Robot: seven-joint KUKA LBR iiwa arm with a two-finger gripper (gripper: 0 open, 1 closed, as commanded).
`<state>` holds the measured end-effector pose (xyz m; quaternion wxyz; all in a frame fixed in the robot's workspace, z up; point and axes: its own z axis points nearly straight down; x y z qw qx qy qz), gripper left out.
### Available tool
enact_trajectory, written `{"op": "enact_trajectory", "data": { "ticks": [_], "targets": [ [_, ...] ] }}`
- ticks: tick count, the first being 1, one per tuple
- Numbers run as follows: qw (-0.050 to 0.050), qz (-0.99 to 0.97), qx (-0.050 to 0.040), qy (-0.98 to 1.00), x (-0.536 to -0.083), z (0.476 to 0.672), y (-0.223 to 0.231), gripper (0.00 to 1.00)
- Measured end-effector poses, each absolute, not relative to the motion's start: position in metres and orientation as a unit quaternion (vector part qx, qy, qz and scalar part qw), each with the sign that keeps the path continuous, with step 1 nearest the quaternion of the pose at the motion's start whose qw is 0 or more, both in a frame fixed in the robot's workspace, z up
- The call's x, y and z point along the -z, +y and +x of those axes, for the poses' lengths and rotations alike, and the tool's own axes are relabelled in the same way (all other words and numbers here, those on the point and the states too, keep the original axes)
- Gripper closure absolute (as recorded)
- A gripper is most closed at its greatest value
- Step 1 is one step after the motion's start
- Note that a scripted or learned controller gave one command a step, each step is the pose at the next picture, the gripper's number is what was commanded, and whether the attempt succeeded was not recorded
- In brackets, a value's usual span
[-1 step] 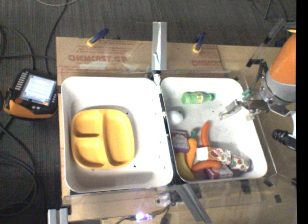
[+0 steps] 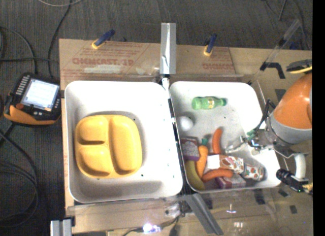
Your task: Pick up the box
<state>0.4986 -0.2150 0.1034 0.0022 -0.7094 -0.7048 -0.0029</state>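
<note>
Yellow divided tray [image 2: 108,144] in left bin [image 2: 71,98], right bin [image 2: 254,95] crowded with toy food, possibly a box [image 2: 237,167], gripper [image 2: 244,141] above.

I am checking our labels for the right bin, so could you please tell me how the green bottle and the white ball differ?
The green bottle is long and lies on its side near the far wall of the right bin; the white ball is round and smaller, and sits closer to the left wall. The bottle is bright green; the ball is plain white. Both rest on bare bin floor, apart from the pile of food items.
</note>
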Motion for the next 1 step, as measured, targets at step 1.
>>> {"op": "enact_trajectory", "data": {
  "ticks": [1],
  "targets": [
    [-0.01,-0.691,0.0013,-0.723,-0.0915,0.4879,-0.2007,0.0]
  ]
}}
